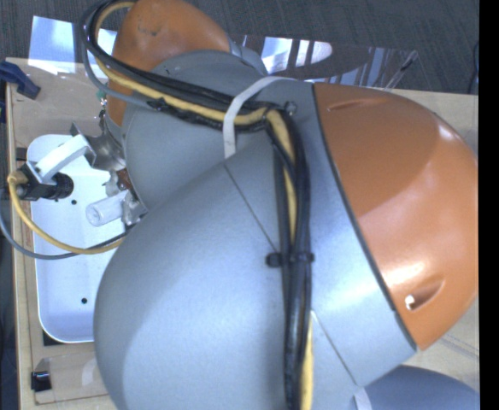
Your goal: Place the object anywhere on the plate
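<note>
White bin (pixel 61 314) lies beneath the arm (pixel 258 254) bent low.

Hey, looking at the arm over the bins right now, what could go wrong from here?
1. The arm blocks most of the camera view, so neither a plate nor an object can be made out; a bad placement could go unnoticed.
2. The yellow cable loops loosely over the left bin near the gripper; it might snag or drag on something.
3. The gripper sits close to the bin's floor, so further descent might hit it.
</note>
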You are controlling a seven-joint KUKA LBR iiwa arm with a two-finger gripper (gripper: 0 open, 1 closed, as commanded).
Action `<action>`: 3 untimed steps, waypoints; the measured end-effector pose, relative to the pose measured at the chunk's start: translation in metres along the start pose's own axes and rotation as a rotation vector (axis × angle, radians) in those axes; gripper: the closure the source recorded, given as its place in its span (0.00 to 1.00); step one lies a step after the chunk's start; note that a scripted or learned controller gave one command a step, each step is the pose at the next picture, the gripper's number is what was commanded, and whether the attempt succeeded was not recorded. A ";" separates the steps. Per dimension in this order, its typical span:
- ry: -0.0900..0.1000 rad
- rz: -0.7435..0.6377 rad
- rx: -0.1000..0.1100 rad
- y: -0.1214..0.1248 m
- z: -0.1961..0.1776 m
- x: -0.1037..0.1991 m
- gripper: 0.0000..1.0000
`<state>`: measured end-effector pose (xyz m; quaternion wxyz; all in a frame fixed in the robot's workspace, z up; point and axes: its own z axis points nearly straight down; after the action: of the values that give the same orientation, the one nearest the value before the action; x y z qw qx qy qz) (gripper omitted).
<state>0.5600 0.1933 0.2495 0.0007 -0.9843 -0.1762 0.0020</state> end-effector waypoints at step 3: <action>-0.006 -0.320 0.003 0.024 0.016 -0.035 1.00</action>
<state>0.5352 0.1590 0.2335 0.0020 -0.9437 -0.3307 0.0052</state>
